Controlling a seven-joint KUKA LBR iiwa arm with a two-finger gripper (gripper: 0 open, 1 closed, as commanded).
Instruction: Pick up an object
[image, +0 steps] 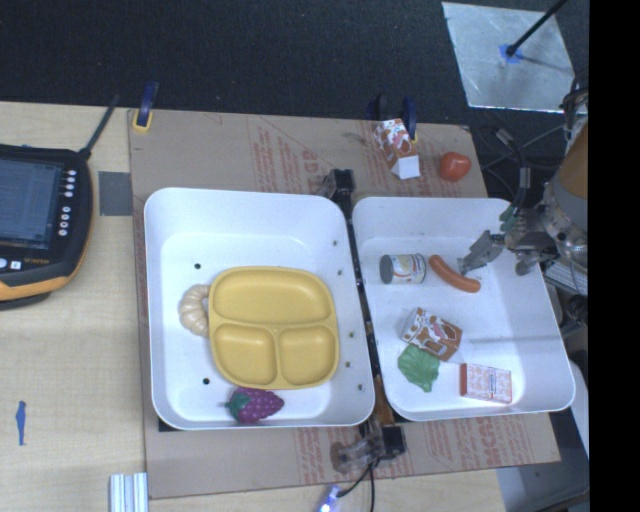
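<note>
A: Where is the gripper (505, 256)?

B: At about three o'clock, over the upper right part of the right bin (540, 330). Its two fingers are spread wide apart, one pointing toward the bin's middle, the other nearer the right wall. Nothing sits between them.

A: What lies closest to it?

B: The sausage (455, 275), just beside the left fingertip, at roughly eight o'clock from the gripper. I cannot tell whether the tip touches it. The small can (403, 268) lies on its side left of the sausage, near the bin's left wall.

A: And the rest of that bin?

B: A patterned carton (432, 334) sits near the middle, a green leafy piece (419, 366) touches it at seven o'clock, and a flat orange packet (486, 382) lies at five o'clock in the bin, near the lower edge.

A: The left bin (170, 300)?

B: A yellow divided tray (272, 326) fills its centre. A pale pastry (193, 308) rests against the tray at nine o'clock, and purple grapes (255, 405) at six o'clock.

A: Anything outside the bins?

B: A red tomato (455, 166) and a small box (397, 145) lie on the board at twelve o'clock above the right bin.
</note>
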